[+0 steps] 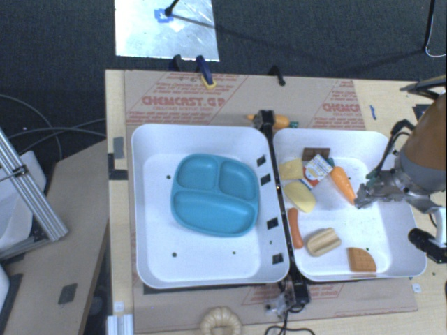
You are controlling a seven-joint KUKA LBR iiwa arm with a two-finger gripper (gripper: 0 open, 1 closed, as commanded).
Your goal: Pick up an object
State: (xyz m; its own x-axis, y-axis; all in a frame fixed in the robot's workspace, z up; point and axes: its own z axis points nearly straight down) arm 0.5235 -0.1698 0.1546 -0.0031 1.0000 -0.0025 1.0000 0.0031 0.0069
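The end effector (363,196) hovers low in the right bin (401,257), just beside the carrot (341,183); whether it's spread, I can't tell. That carrot looks light, rigid, slick plastic; best pinched across its thicker middle.

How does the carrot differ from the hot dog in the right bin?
The carrot is bright orange and tapered; the hot dog is darker red and even in width. The carrot lies beside the gripper; the hot dog lies along the bin's left wall. Both are slim toy foods lying flat.
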